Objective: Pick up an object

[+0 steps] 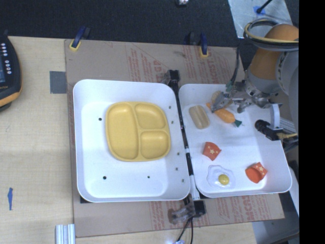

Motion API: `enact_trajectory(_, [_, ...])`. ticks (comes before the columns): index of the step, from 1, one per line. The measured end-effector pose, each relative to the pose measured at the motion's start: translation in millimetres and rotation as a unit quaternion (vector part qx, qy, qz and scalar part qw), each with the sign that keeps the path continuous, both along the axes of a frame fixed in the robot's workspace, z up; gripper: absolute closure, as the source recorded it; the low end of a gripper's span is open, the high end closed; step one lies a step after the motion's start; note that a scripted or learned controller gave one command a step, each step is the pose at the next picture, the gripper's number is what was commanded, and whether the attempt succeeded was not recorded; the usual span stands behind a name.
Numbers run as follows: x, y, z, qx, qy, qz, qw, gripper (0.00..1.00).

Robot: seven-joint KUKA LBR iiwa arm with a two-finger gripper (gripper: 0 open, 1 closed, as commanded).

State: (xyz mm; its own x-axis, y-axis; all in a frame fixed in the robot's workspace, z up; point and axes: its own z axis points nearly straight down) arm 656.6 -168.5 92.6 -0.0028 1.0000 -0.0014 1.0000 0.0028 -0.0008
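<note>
bread roll point(199, 117), carrot point(225, 116) and red block point(212, 150) crowd the right bin's point(274, 187) upper half.

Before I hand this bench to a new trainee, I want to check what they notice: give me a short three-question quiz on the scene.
1. True or false: the yellow divided tray lies in the left bin.
2. Which item lies nearest the gripper? A) fried egg B) carrot C) bread roll
3. Fill in: the fried egg lies near the right bin's ____ edge, as the camera sees it.

Key: 1 true; 2 B; 3 bottom.
</note>
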Motion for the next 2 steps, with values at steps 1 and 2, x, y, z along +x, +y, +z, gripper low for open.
enact_trajectory(1, [-0.4,5.3,-0.3,0.0007,0.001,0.001,1.0000,0.00])
enact_trajectory(2, [-0.6,14.7,-0.4,0.0007,0.002,0.001,1.0000,0.00])
